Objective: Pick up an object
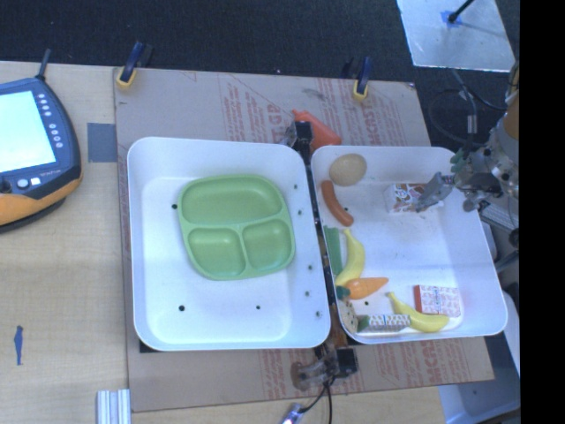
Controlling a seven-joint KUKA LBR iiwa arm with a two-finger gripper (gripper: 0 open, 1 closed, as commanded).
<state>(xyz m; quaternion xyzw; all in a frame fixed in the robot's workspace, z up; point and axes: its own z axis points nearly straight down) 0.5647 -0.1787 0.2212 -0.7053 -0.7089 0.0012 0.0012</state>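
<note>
Right bin [477, 263] with bananas [418, 318], left bin [150, 237] with green tray [237, 226]

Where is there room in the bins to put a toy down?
Right bin: a bare patch in the middle, between the small packet above and the red-and-white box below. Its left edge is crowded with the hot dog, bananas and carrot. Left bin: bare floor below the green tray.
</note>
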